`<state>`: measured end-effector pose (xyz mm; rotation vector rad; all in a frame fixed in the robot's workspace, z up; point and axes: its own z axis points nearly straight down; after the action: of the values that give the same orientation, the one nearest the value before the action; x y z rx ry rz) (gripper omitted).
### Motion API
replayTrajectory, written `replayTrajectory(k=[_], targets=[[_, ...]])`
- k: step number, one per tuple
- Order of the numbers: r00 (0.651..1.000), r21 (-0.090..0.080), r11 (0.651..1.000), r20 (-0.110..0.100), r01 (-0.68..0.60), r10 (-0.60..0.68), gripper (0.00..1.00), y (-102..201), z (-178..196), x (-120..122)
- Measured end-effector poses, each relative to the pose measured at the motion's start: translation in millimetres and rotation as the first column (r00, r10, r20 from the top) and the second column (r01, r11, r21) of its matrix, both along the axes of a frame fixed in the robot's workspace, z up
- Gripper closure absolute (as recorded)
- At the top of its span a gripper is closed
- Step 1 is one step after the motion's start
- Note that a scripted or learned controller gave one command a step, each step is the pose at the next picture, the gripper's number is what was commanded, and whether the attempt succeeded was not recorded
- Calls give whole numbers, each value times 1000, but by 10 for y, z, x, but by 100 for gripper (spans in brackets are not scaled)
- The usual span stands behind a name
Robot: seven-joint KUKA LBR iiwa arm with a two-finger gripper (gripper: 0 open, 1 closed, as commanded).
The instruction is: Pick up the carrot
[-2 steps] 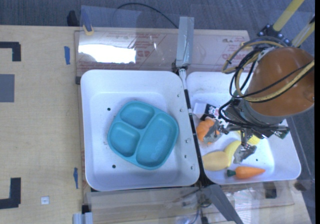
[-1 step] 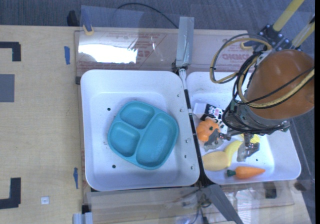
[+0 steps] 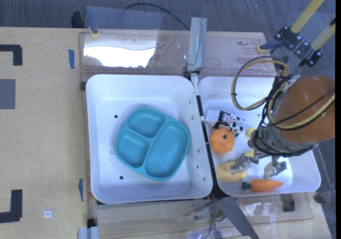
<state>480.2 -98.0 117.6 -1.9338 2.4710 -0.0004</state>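
Grey carpet runs across the top of the frame, and below it a pale plywood bench [image 3: 37, 126] carries two shallow white bins side by side. From the right the grey arm with its orange band [image 3: 309, 107] leans over the right bin [image 3: 309, 179], cables looping around it.

Its gripper [image 3: 261, 164] hangs low in the lower right of the frame, two metal fingers spread apart with clear space between them and nothing held. One fingertip [image 3: 242, 163] sits over the yellow piece, the other nearer the carrot.

At the lower edge of the right bin, just below the fingers, the carrot [image 3: 265, 184] lies flat on its side, green stub pointing left and orange tip pointing right. It looks like a small plastic toy: light, stiff and smooth, so likely to skid or roll if pinched near the tapering tip. My judgement is that the thick part just right of the green stub gives the best hold, with the fingers closing across its width rather than along its length. It lies close to the bin's front wall, which may crowd one finger.

Also in the right bin are a small orange pumpkin [image 3: 222, 141], a yellow banana-like piece [image 3: 229, 171] just left of the carrot, and a black-and-white patterned item [image 3: 230, 121] above the pumpkin. At centre frame, the left bin [image 3: 101, 94] holds a teal divided plate [image 3: 153, 143] with three compartments, all bare.
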Motion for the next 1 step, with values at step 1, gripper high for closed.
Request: replayTrajectory(k=[1], targets=[[959,-3,959,5,-283,283,0,205,1313,13]])
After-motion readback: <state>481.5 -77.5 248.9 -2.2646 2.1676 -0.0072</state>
